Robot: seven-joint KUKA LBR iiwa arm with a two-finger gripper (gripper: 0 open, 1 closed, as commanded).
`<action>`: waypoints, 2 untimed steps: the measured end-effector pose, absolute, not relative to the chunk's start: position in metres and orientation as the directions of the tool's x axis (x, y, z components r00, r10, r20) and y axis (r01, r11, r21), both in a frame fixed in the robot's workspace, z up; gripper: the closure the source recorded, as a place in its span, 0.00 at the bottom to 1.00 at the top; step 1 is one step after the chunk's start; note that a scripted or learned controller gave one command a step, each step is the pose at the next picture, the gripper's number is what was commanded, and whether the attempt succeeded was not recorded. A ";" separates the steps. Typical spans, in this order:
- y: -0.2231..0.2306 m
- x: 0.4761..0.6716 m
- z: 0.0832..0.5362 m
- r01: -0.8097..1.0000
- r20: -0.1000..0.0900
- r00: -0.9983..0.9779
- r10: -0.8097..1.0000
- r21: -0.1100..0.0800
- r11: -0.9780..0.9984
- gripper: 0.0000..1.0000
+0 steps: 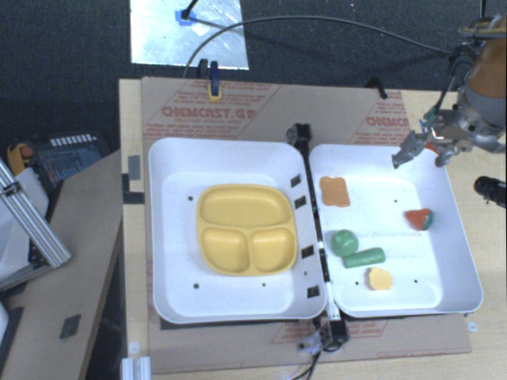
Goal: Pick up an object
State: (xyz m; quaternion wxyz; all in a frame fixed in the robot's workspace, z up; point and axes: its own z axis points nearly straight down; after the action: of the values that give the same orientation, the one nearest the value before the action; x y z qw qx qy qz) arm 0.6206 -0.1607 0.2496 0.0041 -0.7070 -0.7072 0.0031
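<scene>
The right bin (444,291) holds an orange toast-like piece (335,191), a red and green piece (419,218), a green vegetable (353,248) and a small yellow piece (380,279). My gripper (426,150) hangs over the bin's far right corner, above and right of the orange piece. Its two fingers are spread apart with nothing between them.
The left bin (170,172) holds a yellow three-compartment plate (245,228). A black clip divider (305,188) runs between the bins. A cable arcs over the back of the bench. Clutter sits off the bench at the left.
</scene>
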 end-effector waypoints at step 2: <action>-0.160 0.634 0.206 1.000 -0.001 -0.005 1.000 0.000 0.005 0.00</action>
State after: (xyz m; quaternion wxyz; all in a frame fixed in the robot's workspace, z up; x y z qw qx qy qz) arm 0.6337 -0.1596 0.2062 -0.0002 -0.7052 -0.7090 0.0002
